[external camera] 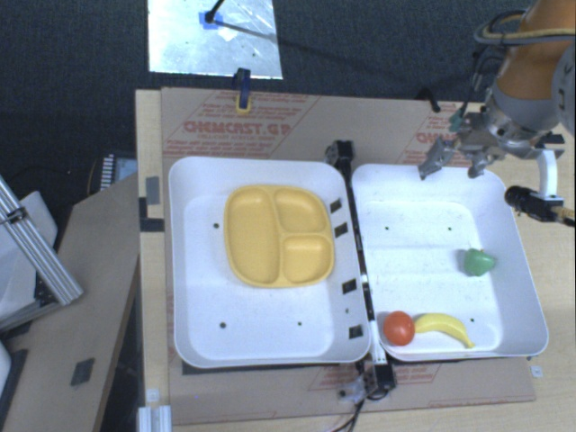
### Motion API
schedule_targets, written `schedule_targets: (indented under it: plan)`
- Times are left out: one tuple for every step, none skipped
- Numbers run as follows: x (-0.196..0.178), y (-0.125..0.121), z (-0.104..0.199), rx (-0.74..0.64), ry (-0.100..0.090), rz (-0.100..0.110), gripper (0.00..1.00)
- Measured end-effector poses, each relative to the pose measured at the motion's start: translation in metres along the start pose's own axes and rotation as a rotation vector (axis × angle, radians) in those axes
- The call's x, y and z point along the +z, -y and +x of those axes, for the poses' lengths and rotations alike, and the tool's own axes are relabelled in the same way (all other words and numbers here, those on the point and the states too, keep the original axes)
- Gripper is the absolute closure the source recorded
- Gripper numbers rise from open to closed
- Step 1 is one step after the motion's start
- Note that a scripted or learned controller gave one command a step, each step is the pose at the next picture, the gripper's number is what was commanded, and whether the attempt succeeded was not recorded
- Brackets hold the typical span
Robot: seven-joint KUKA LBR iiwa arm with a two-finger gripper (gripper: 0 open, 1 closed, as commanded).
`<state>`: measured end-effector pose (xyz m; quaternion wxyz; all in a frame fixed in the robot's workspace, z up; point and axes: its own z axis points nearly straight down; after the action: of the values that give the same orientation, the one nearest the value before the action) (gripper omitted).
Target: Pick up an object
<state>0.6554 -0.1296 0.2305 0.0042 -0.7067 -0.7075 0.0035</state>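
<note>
In the right bin [432, 232] lie three small items: a green object [479, 262] near the right wall, a yellow banana [445, 328] along the front wall, and an orange-red round fruit [399, 328] just left of the banana. My gripper [454, 164] hangs over the bin's far rim, well above and behind these items. Its two fingers are spread apart, with nothing between them. The grey arm with its orange band [540, 52] comes in from the upper right.
The left bin [198, 241] holds a yellow divided plate [277, 235]. A black clamp strip [353, 241] runs between the two bins. A shiny metal sheet [214, 23] lies beyond the cardboard base.
</note>
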Motion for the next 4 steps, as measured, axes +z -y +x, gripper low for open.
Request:
schedule_targets:
  plan:
    - [-0.008, -0.002, 0.0, -0.002, 0.001, -0.012, 0.0]
    - [0.034, 0.001, 0.001, 0.0, 0.001, -0.009, 0.0]
    - [0.078, -0.001, 0.008, -0.004, 0.001, -0.01, 0.0]
    - [0.119, -0.001, 0.009, -0.004, 0.001, -0.01, 0.0]
